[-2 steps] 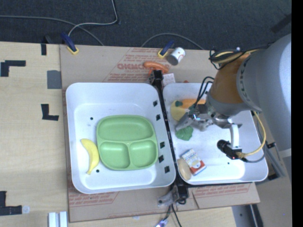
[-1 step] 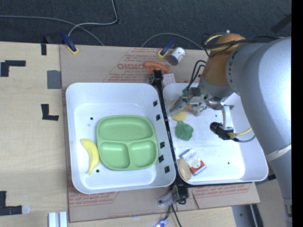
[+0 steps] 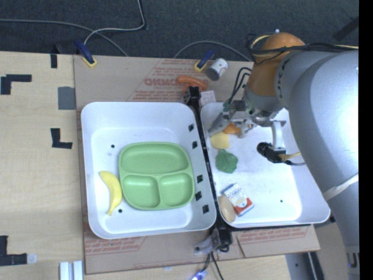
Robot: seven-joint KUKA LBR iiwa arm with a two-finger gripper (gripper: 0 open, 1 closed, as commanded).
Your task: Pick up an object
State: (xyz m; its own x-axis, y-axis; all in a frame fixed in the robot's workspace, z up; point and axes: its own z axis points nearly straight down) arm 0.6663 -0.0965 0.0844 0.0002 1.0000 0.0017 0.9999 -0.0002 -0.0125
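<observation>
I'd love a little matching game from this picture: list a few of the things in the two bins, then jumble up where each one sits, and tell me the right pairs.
Things:
1. banana
2. green divided plate
3. green leafy toy
4. small red and white box

Places:
A. middle of the left bin
B. right bin, near its front edge
C. left bin, beside the plate's left edge
D. right bin, just below a yellow toy close to the divider

Pairs: 1-C, 2-A, 3-D, 4-B
</observation>
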